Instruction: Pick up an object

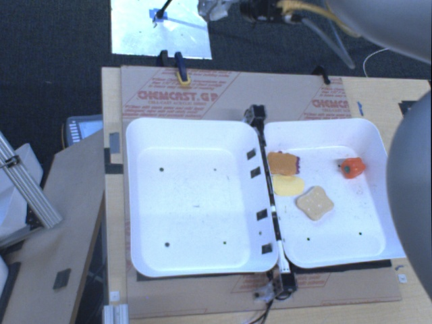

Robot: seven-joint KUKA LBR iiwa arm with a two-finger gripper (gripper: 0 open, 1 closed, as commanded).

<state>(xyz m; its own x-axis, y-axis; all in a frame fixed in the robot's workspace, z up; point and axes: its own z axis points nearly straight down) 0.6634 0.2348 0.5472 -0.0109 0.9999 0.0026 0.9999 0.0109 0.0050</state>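
1. Two shallow white bins sit side by side on the table (202, 86), the left bin (192, 130) and the right bin (324, 130) meeting along a middle seam with black clips.
2. The right bin holds four things, all in its far half toward the seam: an orange-brown slab (283, 163) close to the seam wall, a pale yellow disc (288, 186) just in front of it and touching or nearly touching it, a tan toast-shaped piece (314, 203) near the disc toward the bin's centre, and a small orange-red piece (351, 168) well apart toward the bin's right wall.
3. The claw (217, 2) hangs above the table's far edge, beyond both bins, well apart from every object; whether it is released or clenched I cannot tell, and nothing shows in it.
4. The arm's grey body (412, 181) covers the right bin's right edge.
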